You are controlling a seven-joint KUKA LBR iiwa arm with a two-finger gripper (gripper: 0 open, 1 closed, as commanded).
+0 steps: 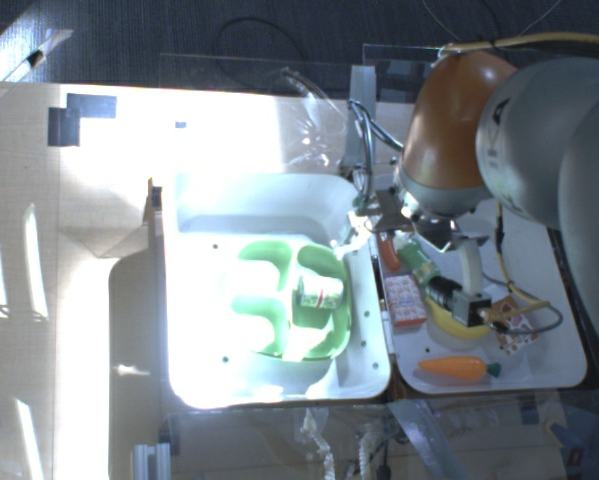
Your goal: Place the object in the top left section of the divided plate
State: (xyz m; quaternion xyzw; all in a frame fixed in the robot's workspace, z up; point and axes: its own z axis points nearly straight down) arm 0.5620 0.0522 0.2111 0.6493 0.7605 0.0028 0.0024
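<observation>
We look down on a pale wooden bench (69,268) under hard light that washes out much of the scene. On it the left bin (194,368) glares white, and a green divided plate (269,313) lies in its middle. The object (317,295), a small white and red thing, sits on the right-hand part of that plate, just inside its right rim; the glare keeps us from telling exactly which section holds it. The gripper (411,236) hangs up and to the right of the object, apart from it, over the near edge of the right bin (554,363) by the wall between the two bins. We cannot tell whether it is open or closed, and we see nothing held in it. Beneath it in the right bin lie a green bottle (417,261) and a red and white box (404,301), with a banana (457,326) just beside the box. A carrot (454,368) lies along the bin's lower edge. The grey arm (549,138) with its orange band fills the upper right.
</observation>
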